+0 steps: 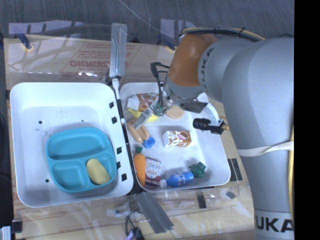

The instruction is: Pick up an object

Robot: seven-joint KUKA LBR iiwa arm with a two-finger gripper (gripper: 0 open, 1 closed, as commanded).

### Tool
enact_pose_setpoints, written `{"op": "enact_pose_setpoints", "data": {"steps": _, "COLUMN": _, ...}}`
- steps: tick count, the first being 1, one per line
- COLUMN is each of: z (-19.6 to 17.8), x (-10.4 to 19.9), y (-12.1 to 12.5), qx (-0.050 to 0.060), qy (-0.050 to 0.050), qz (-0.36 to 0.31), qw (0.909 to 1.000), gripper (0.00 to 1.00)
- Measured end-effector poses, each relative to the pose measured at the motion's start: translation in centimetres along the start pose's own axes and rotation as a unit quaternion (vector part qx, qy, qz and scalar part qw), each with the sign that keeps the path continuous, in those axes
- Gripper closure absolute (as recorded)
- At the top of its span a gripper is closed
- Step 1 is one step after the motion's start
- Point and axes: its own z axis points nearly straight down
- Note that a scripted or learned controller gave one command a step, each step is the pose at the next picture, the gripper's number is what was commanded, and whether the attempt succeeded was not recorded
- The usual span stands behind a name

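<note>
My gripper (151, 112) hangs low over the far left corner of the right bin (220, 156). It sits just above a white and orange snack packet (142, 102) and a yellow item (134, 113), with a tan round piece (175, 112) to its right. Below it lie a hot dog (137, 132) and a blue cap (148, 143). A white and orange carton (177, 139) lies mid-bin. Along the near wall are a carrot (140, 168), a small packet (153, 167), a blue bottle (178, 179) and a green item (199, 169). Nothing visibly rests in the gripper.
The left bin (30, 109) holds a blue divided tray (75, 151) with a yellow lemon-like fruit (98, 171) in its near right compartment. The grey arm (250, 84) covers the bench's right side. A metal divider (118, 49) runs between the bins.
</note>
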Motion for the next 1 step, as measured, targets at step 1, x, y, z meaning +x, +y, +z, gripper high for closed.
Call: {"op": "enact_pose_setpoints", "data": {"steps": 1, "z": -1.13, "x": -0.61, "y": -0.03, "qx": -0.004, "qy": -0.01, "qz": -0.001, "qw": 0.9999, "gripper": 1.0}}
